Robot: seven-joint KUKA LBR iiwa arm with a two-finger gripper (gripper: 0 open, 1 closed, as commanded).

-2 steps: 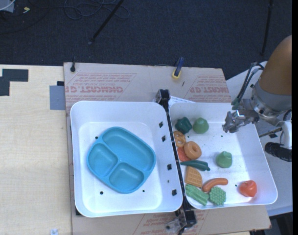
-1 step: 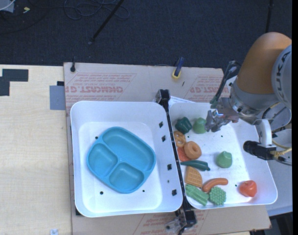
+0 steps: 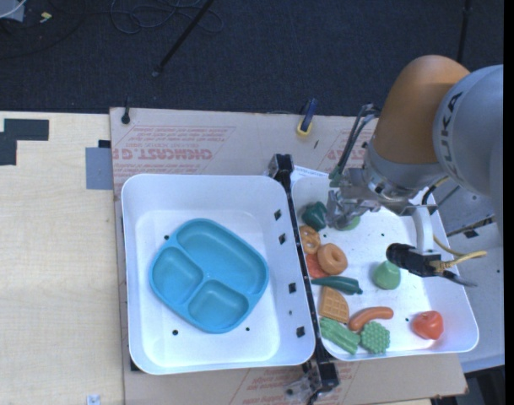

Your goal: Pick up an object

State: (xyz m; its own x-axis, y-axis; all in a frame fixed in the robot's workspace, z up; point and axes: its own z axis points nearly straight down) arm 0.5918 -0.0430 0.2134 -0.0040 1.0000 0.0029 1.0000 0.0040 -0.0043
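The toy food pieces are lying in the right white plastic bin, in the lower right of the frame. The blue three-part plastic tray is sitting in the left white bin. The grey arm's gripper is hanging over the right bin's upper left corner, above a dark green piece. An orange doughnut is lying just below. Whether it is grasping anything I cannot tell.

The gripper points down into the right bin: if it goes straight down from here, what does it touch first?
Probably the dark green toy just beside the gripper, or else the bare floor of the right bin; depth is hard to judge from this slant.
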